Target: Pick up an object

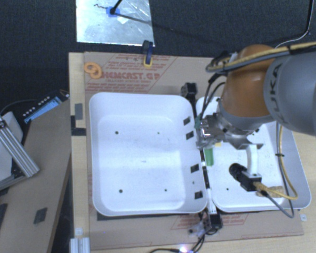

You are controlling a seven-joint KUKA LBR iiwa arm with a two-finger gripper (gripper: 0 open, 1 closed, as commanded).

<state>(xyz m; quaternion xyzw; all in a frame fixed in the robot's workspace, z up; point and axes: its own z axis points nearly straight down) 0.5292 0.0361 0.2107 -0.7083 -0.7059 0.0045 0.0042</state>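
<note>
Around the bench lies a dark carpeted floor (31, 36), with a square silvery sheet (113, 15) on it beyond the far edge. On the bench, a brown cardboard sheet with red print (126, 73) carries both bins. The shallow white plastic left bin (142, 152) shows a wide bare bottom with some small dark dots, so most of the free room is on this side. The shallow white plastic right bin (229, 196) is largely covered by the grey robot arm with an orange band (295, 88), which reaches in from the right. Small black clips (190, 135) sit along the wall where the bins meet. The two-finger gripper (206, 138) hangs just over the left edge of the right bin. Whether it is open or closed, I cannot tell. A small green stick-shaped object (208, 157) is directly under the gripper, against that bin's left wall. It is not clear if it is gripped or only lying there.
</note>
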